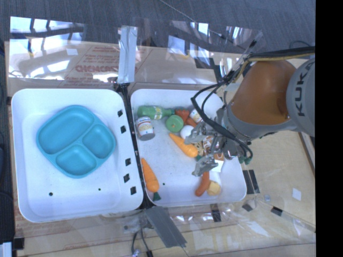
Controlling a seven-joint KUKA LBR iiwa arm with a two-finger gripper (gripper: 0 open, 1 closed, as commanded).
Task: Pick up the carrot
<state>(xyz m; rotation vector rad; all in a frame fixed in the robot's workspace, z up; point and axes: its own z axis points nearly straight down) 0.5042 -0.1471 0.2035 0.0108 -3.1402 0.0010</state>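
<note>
Two smooth white bins (32,197) we see; the jaws (206,157) hover by a pointy orange carrot (184,145), grip unclear.

Gripper (206,157) hangs low in rt bin (161,194), just at 3 o'clock of a carrot (184,145); 2nd carrot (150,176) near bin's 8 o'clock edge. Blue tray (75,140) sits in lt bin (32,197).

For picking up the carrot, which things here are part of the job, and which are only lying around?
Part of the job:
- carrots: one mid-bin, one by the left wall, one near the front
- gripper

Only lying around:
- blue divided plate
- small can
- green bottle
- green round fruit
</note>
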